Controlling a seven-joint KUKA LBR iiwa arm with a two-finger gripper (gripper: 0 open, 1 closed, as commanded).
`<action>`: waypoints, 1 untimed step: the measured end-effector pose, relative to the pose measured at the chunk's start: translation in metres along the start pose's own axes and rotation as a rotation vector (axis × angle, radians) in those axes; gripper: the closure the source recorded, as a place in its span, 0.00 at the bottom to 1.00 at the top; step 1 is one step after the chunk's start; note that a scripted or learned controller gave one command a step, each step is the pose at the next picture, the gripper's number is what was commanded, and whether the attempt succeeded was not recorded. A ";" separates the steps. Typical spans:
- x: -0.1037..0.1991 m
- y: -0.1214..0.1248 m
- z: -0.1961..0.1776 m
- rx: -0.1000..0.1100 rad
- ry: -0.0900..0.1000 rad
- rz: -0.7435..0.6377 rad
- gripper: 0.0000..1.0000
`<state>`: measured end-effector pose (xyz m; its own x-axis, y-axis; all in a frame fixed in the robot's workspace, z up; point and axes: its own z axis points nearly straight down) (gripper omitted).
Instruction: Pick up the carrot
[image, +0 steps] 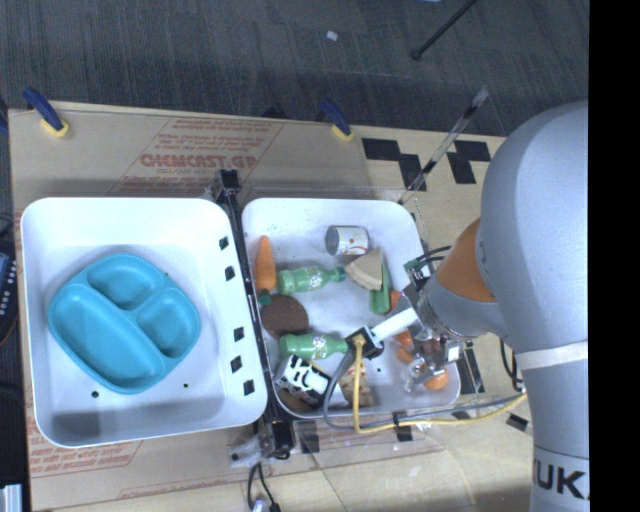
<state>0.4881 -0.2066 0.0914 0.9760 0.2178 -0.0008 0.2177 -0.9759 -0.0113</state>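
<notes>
Two white bins sit on cardboard (120, 140) printed "CHEMCAST GP". Left bin (60, 410): blue divided plate (122, 320). Right bin (300, 212): carrot (265, 264) upright by the left wall, two green bottles (310, 279), a can (347, 240). My gripper (428, 368) hangs at the bin's right corner; its grip I cannot tell.

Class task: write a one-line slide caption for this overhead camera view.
Robot hand low in the cluttered right bin, far from the carrot by the left wall; blue tray in the left bin.
</notes>
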 end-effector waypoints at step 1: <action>0.028 0.000 0.000 0.017 0.000 -0.372 0.00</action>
<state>0.5151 -0.2003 0.0917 0.8302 0.5575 0.0063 0.5574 -0.8298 -0.0280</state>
